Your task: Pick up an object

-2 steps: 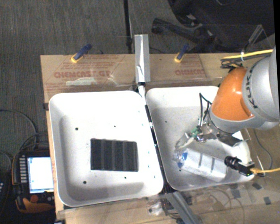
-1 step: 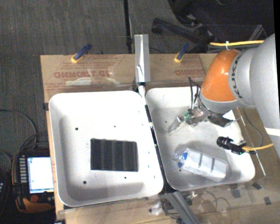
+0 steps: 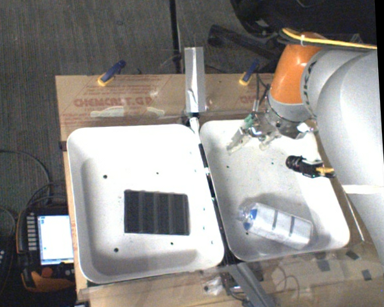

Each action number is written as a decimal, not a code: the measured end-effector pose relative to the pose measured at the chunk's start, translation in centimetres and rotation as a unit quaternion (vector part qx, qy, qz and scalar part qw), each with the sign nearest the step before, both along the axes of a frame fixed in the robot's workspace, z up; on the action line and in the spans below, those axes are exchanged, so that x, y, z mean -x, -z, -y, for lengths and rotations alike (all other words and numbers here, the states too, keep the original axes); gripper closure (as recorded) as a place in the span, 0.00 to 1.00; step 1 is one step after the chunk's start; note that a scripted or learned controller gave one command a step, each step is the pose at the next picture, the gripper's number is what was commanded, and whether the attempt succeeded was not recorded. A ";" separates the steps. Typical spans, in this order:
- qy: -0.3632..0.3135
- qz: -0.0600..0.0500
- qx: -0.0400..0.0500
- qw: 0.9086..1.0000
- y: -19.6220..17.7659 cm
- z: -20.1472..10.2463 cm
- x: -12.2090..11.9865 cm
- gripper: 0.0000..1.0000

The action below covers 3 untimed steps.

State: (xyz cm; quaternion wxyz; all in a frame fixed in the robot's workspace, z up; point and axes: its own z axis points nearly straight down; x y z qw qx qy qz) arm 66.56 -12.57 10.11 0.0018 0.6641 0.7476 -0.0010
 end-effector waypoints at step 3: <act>0.037 0.006 0.000 0.999 0.9 4.4 12.2 0.00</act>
